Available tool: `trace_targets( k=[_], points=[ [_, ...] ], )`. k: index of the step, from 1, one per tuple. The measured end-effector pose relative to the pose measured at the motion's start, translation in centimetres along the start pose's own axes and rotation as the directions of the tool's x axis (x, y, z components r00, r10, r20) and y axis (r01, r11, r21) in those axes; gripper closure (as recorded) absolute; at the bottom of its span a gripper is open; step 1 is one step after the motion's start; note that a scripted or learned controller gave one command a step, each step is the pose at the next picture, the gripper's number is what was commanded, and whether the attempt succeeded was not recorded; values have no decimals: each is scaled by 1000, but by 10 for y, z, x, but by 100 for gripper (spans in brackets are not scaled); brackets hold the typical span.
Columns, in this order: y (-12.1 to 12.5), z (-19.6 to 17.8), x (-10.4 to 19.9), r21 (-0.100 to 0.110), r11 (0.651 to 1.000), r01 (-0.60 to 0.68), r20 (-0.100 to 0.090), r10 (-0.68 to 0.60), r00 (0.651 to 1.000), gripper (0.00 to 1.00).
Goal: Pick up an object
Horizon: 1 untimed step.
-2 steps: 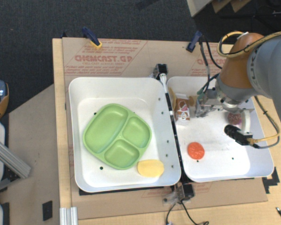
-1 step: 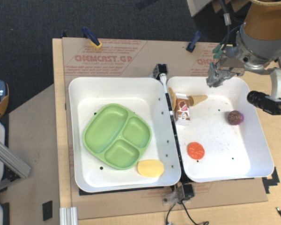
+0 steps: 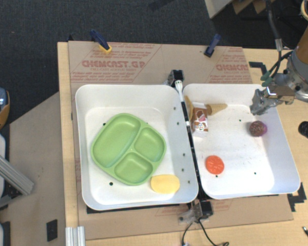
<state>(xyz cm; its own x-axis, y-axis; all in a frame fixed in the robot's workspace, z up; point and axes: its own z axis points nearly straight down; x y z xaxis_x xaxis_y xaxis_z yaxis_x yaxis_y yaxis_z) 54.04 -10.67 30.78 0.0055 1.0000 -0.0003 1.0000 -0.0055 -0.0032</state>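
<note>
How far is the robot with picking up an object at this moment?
Nothing looks picked up yet: the purple ball, the orange ball and the small carton all lie on the floor of the right bin. In hand: the gripper hangs just above the purple ball. Left: descend, grasp and lift.

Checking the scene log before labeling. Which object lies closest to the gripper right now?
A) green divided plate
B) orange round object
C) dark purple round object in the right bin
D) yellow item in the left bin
C: the gripper hangs over the upper right part of the right bin, with the dark purple round object just below it in the view; the orange round object lies farther off.
</note>
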Motion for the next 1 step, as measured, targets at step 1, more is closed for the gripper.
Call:
trace_targets(
  k=[1],
  points=[
    [-33, -50, -6, -10, 1000, 4, 2, -4, 1000, 100]
  ],
)
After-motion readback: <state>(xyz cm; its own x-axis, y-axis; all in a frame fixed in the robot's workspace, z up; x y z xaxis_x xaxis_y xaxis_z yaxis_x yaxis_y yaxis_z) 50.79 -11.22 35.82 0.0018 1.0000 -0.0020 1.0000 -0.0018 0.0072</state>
